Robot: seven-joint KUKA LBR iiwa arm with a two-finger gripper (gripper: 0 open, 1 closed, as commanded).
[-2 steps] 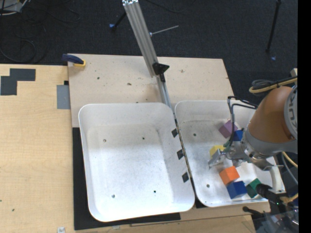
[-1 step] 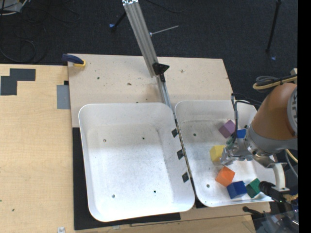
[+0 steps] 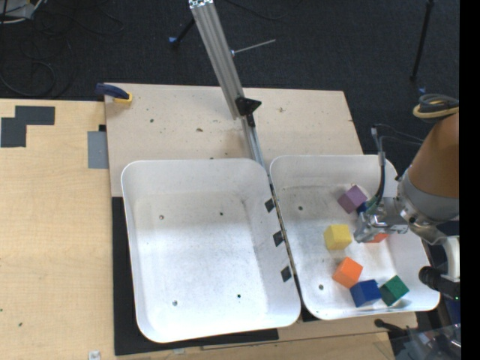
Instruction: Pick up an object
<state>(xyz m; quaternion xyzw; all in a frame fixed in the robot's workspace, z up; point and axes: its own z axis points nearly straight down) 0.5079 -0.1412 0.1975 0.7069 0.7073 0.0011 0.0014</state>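
Here the left bin has nothing to grab, so the work is in the right bin, where the blocks sit. A yellow block, an orange block, a purple block, a blue block and a green block lie there. The gripper is low among them, right by a small red thing. I think it is reaching to grab. Next it must squeeze and lift. I cannot tell if it is wide or closed. The arm leans in from the right.

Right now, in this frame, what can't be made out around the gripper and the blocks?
- Gripper: too small and blurred in the camera view to tell finger state.
- Red object: mostly covered by the gripper; shape and any grasp unclear.
- Green block against the right bin's rim: contact with the blue block unclear.
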